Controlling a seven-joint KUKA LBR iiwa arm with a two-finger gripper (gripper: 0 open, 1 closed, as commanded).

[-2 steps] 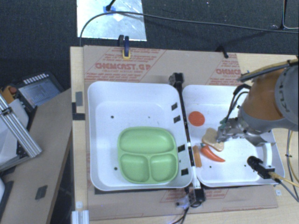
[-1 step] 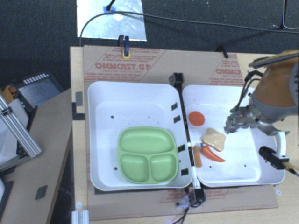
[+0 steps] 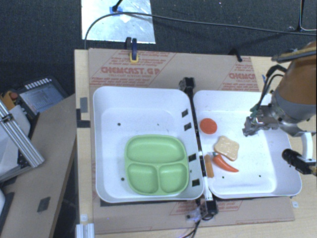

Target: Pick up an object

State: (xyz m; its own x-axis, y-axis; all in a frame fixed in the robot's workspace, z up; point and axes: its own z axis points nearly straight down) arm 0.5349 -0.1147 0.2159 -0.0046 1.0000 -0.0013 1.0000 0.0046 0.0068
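The camera view is laid out with two white bins set side by side on a bench. In the left bin [image 3: 111, 108], a green three-compartment tray [image 3: 156, 163] is seen lying flat toward the near side. A black divider strip is seen between the bins. In the right bin [image 3: 277, 182], an orange-red round piece [image 3: 208, 126] is found near the left wall; just below it, a slice of toast [image 3: 227, 148] is seen resting partly over an orange-red pepper [image 3: 227, 165], the two touching. Farther right, the gripper [image 3: 249, 128] is seen low over the bin floor, well apart from the food pieces. Whether its tips are spread or pressed together cannot be told.
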